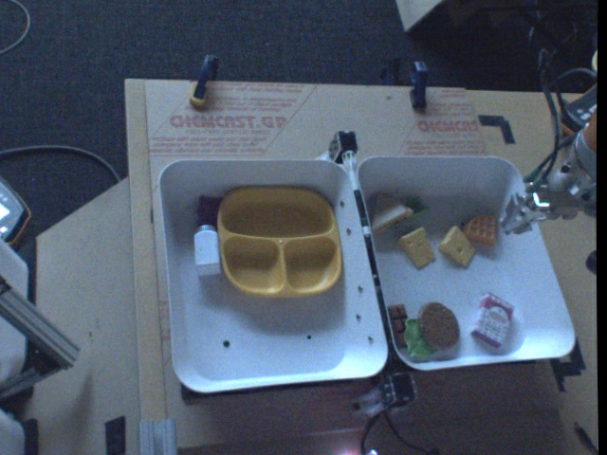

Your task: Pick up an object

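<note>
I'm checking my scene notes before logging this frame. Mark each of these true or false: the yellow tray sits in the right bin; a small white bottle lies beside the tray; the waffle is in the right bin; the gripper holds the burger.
1. The yellow tray sits in the right bin. False: it sits in the left bin.
2. A small white bottle lies beside the tray. True.
3. The waffle is in the right bin. True.
4. The gripper holds the burger. False: the burger lies in the bin, apart from the gripper.
</note>
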`<state>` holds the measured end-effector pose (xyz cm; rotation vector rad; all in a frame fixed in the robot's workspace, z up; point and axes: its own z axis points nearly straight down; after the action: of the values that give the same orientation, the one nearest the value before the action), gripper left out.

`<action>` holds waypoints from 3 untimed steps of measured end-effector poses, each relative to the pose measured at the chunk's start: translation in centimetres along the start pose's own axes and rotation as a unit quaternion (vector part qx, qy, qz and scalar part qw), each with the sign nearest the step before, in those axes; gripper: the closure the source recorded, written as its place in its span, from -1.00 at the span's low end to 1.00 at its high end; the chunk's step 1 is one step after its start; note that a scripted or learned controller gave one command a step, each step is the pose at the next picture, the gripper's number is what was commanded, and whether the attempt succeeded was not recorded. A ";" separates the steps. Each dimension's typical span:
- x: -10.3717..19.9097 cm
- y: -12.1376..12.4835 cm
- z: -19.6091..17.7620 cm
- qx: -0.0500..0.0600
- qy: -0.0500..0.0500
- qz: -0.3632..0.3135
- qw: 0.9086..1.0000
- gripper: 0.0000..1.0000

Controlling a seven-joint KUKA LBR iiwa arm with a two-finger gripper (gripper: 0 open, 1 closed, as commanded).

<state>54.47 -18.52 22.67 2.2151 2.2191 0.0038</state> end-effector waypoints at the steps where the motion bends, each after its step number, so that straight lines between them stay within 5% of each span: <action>1: 5.6 1.9 -0.4 0.001 0.002 -0.003 1.000 1.00; 3: 17.0 4.1 0.9 0.005 0.003 -0.002 1.000 1.00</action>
<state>58.50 -1.50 21.73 2.2170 2.2318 -0.0003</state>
